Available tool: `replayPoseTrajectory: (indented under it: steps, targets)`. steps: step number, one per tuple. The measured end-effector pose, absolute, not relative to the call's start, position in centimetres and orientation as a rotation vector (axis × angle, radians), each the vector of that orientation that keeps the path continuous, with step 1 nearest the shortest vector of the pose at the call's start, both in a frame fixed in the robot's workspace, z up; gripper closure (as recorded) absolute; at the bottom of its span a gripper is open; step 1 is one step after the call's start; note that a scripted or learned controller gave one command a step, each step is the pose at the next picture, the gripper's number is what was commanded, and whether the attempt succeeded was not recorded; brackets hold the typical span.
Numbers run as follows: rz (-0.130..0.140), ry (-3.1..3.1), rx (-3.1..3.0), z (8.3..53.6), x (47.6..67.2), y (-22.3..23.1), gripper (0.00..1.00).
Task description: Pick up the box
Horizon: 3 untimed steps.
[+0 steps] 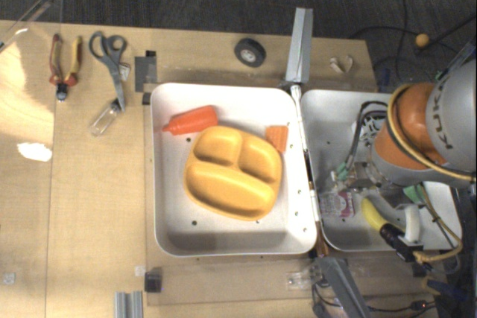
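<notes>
A small orange box leans against the right wall of the left bin, beside a large yellow divided tray. My gripper hangs low over the left part of the right bin, under the orange-banded wrist. Just below it lies a pale pink and white packet, close to the gripper tip; whether they touch I cannot make out. Nothing is visibly held.
An orange carrot-shaped piece lies at the back of the left bin. A green thing peeks out under the arm in the right bin. Scissors, pliers and a tape roll lie on the bench behind.
</notes>
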State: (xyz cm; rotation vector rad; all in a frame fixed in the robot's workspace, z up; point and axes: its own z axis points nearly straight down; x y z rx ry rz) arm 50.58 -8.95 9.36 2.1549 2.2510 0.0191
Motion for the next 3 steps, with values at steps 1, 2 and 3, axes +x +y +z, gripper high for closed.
replayPoseTrajectory:
  steps: [1, 2, 3]
  targets:
    - [0.028, 2.224, 2.18, 9.4, 49.7, -9.1, 0.0]
    - [0.034, 2.215, 2.169, 10.7, 50.0, -9.3, 1.0]
    - [0.032, 2.22, 2.17, 10.5, 49.9, -9.2, 0.0]
